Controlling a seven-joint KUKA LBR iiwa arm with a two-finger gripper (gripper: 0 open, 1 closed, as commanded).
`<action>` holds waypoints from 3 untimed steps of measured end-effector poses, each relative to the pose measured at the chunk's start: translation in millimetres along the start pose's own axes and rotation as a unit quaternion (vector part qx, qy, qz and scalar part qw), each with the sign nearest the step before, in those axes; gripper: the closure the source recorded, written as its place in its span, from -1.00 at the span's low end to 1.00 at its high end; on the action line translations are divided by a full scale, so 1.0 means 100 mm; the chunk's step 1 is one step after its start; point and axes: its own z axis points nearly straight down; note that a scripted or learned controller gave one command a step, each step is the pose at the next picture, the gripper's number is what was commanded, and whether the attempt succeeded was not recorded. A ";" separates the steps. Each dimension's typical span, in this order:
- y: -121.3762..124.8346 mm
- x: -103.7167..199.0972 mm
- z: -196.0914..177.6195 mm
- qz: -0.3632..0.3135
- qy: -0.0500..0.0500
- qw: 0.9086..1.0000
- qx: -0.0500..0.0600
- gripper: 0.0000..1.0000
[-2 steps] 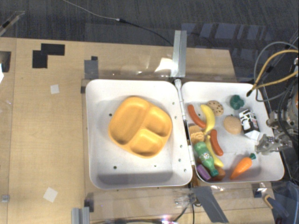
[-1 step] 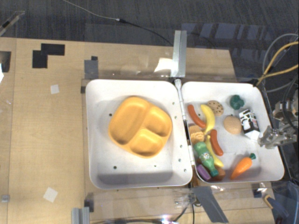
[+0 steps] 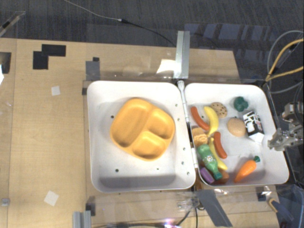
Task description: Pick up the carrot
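The orange carrot (image 3: 245, 169) with a green top lies in the front right corner of the right bin (image 3: 271, 109), its green end pointing up and right. My gripper (image 3: 284, 140) hangs at the bin's right rim, up and to the right of the carrot and apart from it. Nothing shows in its grasp.
The right bin also holds a banana (image 3: 212, 119), two red sausages (image 3: 200, 118), a cookie (image 3: 219, 109), a beige bun (image 3: 236, 127), broccoli (image 3: 240, 103), a black and white carton (image 3: 253, 123), a green bottle (image 3: 208, 157) and a purple piece (image 3: 206, 175). In the left bin (image 3: 99, 127) sits a yellow divided plate (image 3: 141, 128).
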 end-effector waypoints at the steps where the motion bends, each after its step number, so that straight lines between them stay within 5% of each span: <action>1: 0.02 0.00 0.68 -0.191 -0.001 0.982 -0.004 1.00; 2: -0.44 -0.23 1.22 -0.112 -0.002 0.994 -0.003 1.00; 3: -0.45 -0.22 1.21 -0.111 -0.001 0.994 -0.003 -1.00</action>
